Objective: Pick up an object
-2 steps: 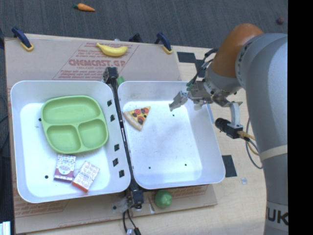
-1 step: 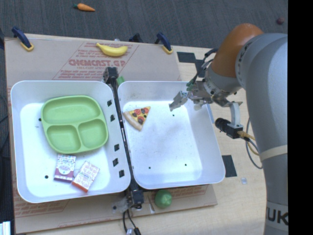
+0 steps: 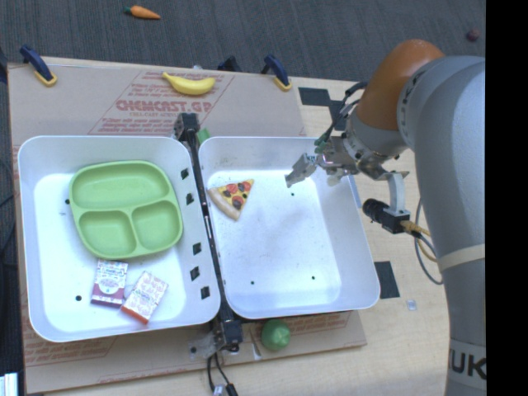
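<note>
Gripper [image 3: 302,172] hovering near right bin's [image 3: 346,262] far edge (finger opening unclear); pizza slice [image 3: 232,196] lying apart, toward bin's far-left corner.

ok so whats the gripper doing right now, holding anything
gripper: over the right bin near its top edge, nothing seen in it; open or shut cannot be told. The pizza slice lies apart in the bin.

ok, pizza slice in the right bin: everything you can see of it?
The pizza slice looks like a toy: a small wedge with a tan crust, yellow cheese and red and dark toppings. It lies flat on the floor of the right bin, near its upper left corner by the divider, tip pointing up and right. Nothing touches it; the gripper sits apart, to its right.
</note>
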Motion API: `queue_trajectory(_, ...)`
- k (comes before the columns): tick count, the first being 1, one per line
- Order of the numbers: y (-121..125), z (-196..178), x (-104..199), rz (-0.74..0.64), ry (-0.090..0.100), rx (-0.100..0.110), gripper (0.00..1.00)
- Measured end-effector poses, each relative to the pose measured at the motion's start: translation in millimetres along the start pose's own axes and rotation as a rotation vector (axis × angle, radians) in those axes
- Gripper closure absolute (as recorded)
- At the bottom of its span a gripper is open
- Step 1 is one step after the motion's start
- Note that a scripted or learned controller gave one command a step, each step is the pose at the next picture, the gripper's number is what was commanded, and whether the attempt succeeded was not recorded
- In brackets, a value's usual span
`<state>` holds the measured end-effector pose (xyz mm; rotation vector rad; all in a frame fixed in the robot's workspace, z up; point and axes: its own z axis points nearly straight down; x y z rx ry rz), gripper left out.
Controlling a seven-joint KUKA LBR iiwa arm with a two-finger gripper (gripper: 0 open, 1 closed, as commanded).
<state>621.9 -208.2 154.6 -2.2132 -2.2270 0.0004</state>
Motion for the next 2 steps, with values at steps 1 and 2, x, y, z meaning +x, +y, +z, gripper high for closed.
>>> queue_trajectory(1, 0.0, 0.0, 0.0, 0.0, 0.0, 0.0, 0.0)
queue_trajectory(2, 0.0, 0.0, 0.0, 0.0, 0.0, 0.0, 0.0)
